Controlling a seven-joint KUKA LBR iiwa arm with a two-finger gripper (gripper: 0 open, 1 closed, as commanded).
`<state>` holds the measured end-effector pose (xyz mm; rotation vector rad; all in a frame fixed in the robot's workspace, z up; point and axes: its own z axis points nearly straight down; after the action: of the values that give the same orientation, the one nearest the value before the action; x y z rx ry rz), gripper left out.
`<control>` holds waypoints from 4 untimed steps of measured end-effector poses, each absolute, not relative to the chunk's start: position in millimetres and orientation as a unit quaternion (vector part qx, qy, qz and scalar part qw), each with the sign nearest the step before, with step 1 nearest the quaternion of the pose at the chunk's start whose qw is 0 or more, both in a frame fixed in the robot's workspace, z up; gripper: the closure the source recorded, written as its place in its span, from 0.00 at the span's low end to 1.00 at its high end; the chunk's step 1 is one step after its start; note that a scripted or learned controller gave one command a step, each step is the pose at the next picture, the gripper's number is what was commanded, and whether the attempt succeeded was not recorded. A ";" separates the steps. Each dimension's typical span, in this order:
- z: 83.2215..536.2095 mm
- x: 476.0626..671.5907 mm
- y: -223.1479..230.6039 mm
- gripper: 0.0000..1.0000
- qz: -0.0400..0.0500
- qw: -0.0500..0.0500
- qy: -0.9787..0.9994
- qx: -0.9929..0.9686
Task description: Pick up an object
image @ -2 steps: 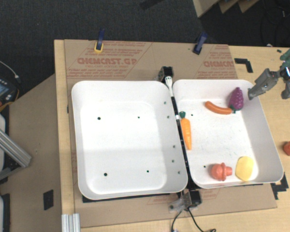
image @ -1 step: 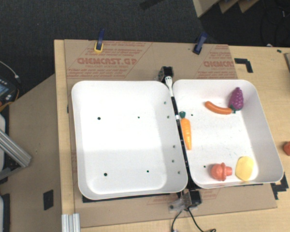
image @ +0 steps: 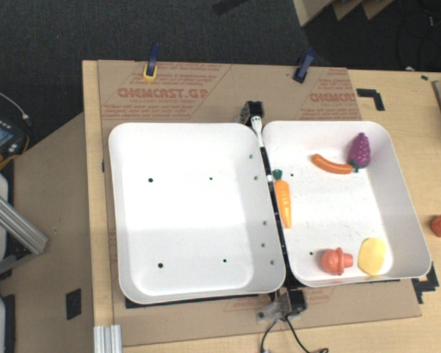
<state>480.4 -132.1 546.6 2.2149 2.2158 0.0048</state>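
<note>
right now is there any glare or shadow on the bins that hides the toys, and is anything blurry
In the camera view, the left bin has a brighter band across its lower half, but no toys lie there. The right bin is evenly lit; the carrot, grapes and lemon cast only faint shadows. The picture is slightly soft overall, but every toy stays readable.

Dark carpeted floor (image: 95, 13) around a brown board-topped bench (image: 206, 87).

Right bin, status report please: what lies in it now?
Right bin: carrot at left wall, sausage, grapes, red toy, lemon. All untouched.
</note>
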 end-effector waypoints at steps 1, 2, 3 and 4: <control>377.0 478.0 -114.2 1.00 -0.005 -0.007 0.707 0.707; 396.4 480.4 -116.2 1.00 0.001 0.003 0.707 0.707; 406.8 481.2 -116.3 1.00 0.002 0.005 0.707 0.707; 240.1 476.5 -79.2 1.00 -0.005 -0.008 0.708 0.707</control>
<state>476.5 -79.2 240.1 2.2308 2.2337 -0.0151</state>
